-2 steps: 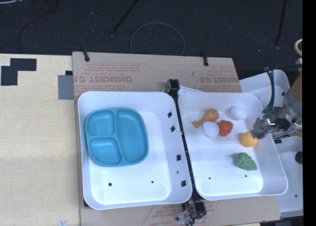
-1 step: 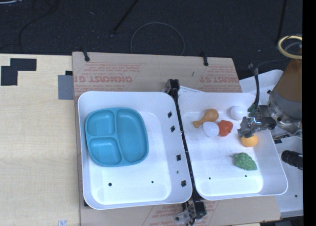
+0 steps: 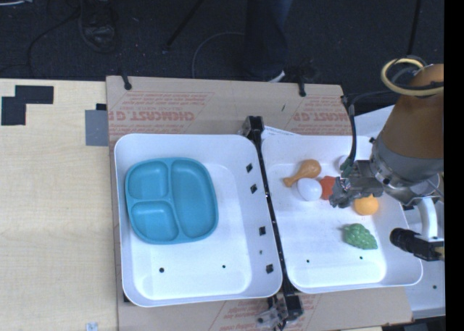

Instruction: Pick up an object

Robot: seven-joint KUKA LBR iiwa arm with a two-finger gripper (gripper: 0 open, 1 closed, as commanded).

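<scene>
Gripper down in the right bin, near its far right side, arm coming in from the right. Can't tell the grip state from this angle: dark, cluttered, tips not resolvable. Red object right at the gripper's left, touching or nearly so; unclear whether anything is pinched. White egg-shaped object just left of the red one. Orange drumstick-like piece up-left of the gripper, near the egg. Orange ball just beside the gripper, lower right. Green bumpy item below the gripper, apart from it. Well to the left, in the left bin, blue divided plate.
</scene>
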